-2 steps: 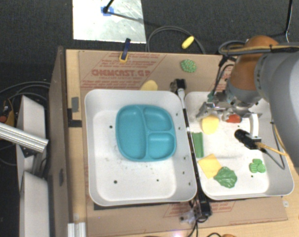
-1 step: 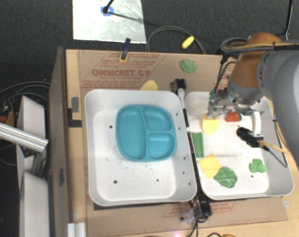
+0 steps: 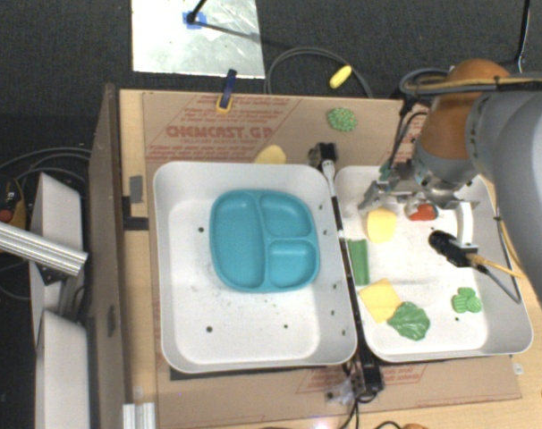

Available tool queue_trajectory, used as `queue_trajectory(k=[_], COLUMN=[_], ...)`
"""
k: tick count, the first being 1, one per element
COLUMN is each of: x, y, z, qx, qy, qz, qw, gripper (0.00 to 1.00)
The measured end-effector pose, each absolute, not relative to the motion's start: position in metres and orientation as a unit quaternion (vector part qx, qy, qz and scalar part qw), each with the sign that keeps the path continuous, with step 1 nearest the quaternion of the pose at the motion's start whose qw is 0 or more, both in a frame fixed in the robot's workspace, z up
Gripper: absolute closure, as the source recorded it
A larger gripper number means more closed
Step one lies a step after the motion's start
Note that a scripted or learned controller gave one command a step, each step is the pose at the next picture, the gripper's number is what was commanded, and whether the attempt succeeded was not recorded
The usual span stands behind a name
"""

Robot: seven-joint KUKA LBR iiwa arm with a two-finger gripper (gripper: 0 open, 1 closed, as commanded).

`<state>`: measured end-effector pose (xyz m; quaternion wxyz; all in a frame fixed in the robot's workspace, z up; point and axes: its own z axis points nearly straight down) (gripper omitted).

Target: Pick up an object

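The gripper (image 3: 398, 191) hangs over the far part of the right bin (image 3: 499, 342), low above its floor; whether it is released or clenched cannot be told from this slant, and nothing can be seen held in it. The likeliest thing to pick is whichever lies closest: a small red piece (image 3: 423, 211) just beside it on the arm's side, and a pale yellow piece (image 3: 381, 226) just beside it towards the near rim. To do the step well, I would centre on one of the two alone before descending, since they lie near each other and a straddling approach could nudge both aside. The yellow piece looks rounded and may roll away if caught off-centre. Further out in the same bin lie a green stick (image 3: 358, 260) along the dividing wall, a yellow block (image 3: 378, 298), a green leafy toy (image 3: 409, 321) touching it, and a small green piece (image 3: 467, 302) well apart. The left bin (image 3: 177, 329) holds a teal divided plate (image 3: 263, 239). Behind the bins, the cardboard sheet (image 3: 204, 114) on the desk bears red print reading "CHEMCAST", followed by two characters too blurred to be sure of.
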<state>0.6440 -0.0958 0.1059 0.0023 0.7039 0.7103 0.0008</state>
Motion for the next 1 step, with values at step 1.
queue_trajectory(k=[1], x=[0.6411], y=[-0.0911], z=[0.0928], qx=[0.705], qy=[0.709], qz=[0.0002], qw=[0.001], gripper=[0.0])
